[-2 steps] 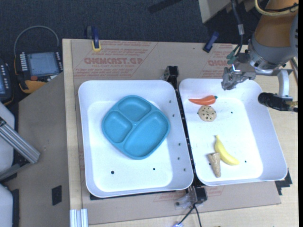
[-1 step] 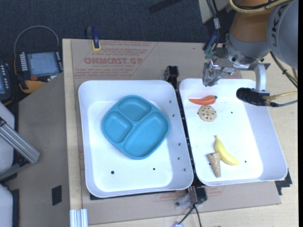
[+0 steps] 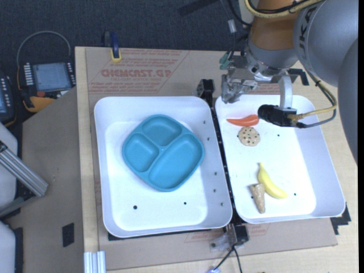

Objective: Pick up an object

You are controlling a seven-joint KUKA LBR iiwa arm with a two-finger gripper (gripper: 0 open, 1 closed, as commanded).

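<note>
Chili [image 3: 243,120] lies just below claw [image 3: 232,94].

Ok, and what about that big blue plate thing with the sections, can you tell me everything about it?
The light blue plastic-looking divided plate is a rounded square turned at an angle, lying flat and right side up in the shallow white left bin. Raised ridges split it into three compartments: two smaller ones toward its upper left, one larger along its lower right. All three look bare. It sits near the middle of the bin floor, apart from the walls. Nothing but the bin touches it.
</note>
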